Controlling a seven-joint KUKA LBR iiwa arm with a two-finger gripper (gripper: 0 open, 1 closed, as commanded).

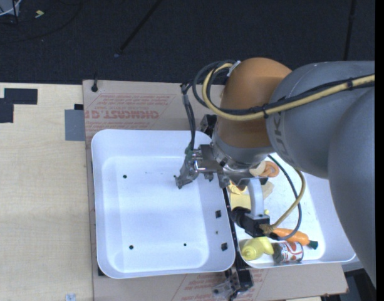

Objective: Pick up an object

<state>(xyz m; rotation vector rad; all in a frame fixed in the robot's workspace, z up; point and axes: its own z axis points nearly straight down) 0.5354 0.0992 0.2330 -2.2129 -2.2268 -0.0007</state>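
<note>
Arm (317, 124) enters from 3 o'clock, its grey bulk and orange band covering much of the right bin (342, 253). Left bin (116, 168) sits toward 9 o'clock of it, both bins on a sheet of cardboard (135, 108) over the bench (35, 199). Gripper (186, 175) hangs over the left bin's inner edge, near its 2 o'clock corner; from this slant I cannot tell how far the claw is parted, and nothing can be made out in it. Candidate objects lie in the right bin, crowded toward its 6 o'clock rim: a small can (289, 252) on its side, a yellow pear-shaped toy (255, 249) touching it at 9 o'clock, and an orange carrot-like piece (290, 234) just above the can. A pale yellow item (240, 199) is partly hidden under the wrist. Judgement: the can should be stiff, light and somewhat slippery, best taken across its round body mid-length. The yellow toy looks like hollow plastic, light, and may squirt out of a pinch; take it at the narrower neck. The carrot is thin; grip across its middle.
</note>
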